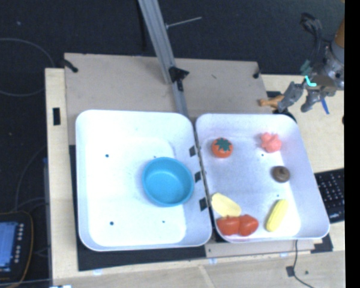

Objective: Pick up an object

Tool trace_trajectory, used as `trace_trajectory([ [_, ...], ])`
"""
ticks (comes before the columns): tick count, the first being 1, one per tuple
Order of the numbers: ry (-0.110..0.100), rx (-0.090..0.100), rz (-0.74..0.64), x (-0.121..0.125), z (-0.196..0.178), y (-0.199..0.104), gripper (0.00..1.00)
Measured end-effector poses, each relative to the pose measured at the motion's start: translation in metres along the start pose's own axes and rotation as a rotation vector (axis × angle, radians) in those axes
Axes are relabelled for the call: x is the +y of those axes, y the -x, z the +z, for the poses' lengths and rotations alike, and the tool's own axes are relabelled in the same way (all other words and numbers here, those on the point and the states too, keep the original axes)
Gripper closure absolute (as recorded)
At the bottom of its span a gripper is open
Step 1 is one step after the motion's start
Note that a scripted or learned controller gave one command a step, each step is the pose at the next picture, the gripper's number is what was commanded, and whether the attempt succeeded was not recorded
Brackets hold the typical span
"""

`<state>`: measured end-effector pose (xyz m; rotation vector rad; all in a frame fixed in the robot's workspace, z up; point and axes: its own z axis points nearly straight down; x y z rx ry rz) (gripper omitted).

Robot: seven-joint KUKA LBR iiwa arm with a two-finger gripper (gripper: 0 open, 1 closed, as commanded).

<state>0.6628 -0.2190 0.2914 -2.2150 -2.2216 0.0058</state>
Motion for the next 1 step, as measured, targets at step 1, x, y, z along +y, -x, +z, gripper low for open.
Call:
trace_trajectory([
  [1, 0.01, -0.002, -0.001, 0.0013, -0.0059, 0.0001, 0.0],
])
